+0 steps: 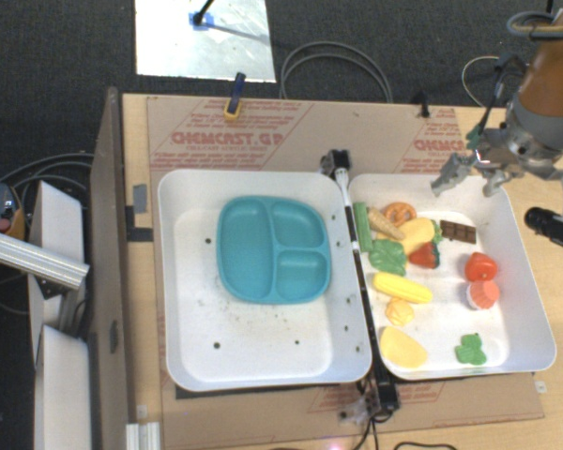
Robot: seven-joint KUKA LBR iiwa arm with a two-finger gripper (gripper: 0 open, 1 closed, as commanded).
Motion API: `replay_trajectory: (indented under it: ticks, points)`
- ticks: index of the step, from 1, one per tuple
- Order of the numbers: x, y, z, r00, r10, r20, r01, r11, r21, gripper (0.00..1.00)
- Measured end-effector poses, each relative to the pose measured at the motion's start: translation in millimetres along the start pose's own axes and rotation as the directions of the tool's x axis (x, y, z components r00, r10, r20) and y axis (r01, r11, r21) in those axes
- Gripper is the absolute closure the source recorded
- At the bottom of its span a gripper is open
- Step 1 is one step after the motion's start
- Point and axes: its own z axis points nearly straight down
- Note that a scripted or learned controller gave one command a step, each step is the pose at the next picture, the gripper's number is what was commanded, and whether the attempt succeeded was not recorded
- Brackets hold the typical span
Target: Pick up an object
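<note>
Gripper (469, 173) up by the far edge of the right bin (525, 251), fingers spread wide, holding nothing | chocolate bar (458, 232) lies just below it, nearest toy | long side runs left-right.

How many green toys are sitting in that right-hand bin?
3: a long green piece along the bin's left wall, a leafy green one just right of it, and a small one near the front right. Others could hide under the pile.

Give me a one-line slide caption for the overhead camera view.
Open gripper hovers above the right bin's far edge, over assorted toy food; left bin holds a teal divided plate.
</note>
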Motion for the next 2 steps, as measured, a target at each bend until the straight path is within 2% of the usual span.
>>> replay_trajectory:
  ticks: [1,2]
  points:
    - [34.3,-35.5,121.8,1.000,0.001,-0.004,-0.001,1.000,0.011,0.00]
    - [29.0,33.1,151.1,1.000,0.001,0.002,-0.001,1.000,0.012,0.00]
